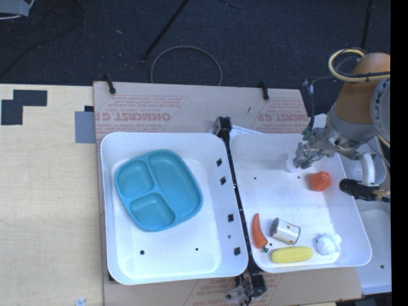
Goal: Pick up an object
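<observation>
In the right bin we count five small objects. An orange-red lump lies near the far right side, just beside the gripper and apart from it. Along the near edge we see a yellow corn cob lying lengthwise, with a white crumpled piece just to its right and a small silver can on its side just behind it. A red-orange carrot lies close to the divider, left of the can, with its tip pointing toward the far side.

The gripper hangs low over the far part of the right bin, and its tip meets a small pale shape on the bin floor that we cannot identify. Whether the gripper is open or closed we cannot tell; we see none of the five objects held in it. The grey arm with its orange band comes in from the right.

In the left bin a blue divided plate with three compartments lies flat, toward the far left. Both bins rest on a cardboard sheet on the pale wooden bench
</observation>
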`<state>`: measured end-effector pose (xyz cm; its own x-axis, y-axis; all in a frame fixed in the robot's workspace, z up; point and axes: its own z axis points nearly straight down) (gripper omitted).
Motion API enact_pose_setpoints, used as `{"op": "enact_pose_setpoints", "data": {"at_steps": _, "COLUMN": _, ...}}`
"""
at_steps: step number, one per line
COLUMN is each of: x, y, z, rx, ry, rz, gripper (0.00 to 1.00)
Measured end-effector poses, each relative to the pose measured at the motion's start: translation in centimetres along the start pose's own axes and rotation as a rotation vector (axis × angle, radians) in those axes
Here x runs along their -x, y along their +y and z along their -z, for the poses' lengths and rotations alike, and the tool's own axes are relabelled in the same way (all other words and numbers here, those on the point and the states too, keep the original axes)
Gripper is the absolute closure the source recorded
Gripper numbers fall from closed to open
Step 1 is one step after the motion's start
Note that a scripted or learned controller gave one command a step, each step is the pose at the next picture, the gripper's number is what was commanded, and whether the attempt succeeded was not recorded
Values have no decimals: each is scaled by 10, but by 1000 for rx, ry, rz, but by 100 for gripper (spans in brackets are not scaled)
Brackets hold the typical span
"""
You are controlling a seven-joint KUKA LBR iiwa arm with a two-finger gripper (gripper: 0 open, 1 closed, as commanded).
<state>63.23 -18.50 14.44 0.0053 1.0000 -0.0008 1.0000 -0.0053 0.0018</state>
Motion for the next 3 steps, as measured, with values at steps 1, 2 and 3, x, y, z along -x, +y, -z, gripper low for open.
{"op": "enact_pose_setpoints", "data": {"at_steps": 1, "x": -1, "y": -2, "z": 64, "rx": 3, "ry": -1, "rz": 5, "gripper": 100}}
{"op": "enact_pose_setpoints", "data": {"at_steps": 2, "x": 1, "y": -1, "z": 110, "rx": 1, "ry": 0, "rz": 6, "gripper": 100}}
{"op": "enact_pose_setpoints", "data": {"at_steps": 3, "x": -47, "y": -22, "z": 95, "rx": -7, "ry": 3, "rz": 9, "gripper": 100}}
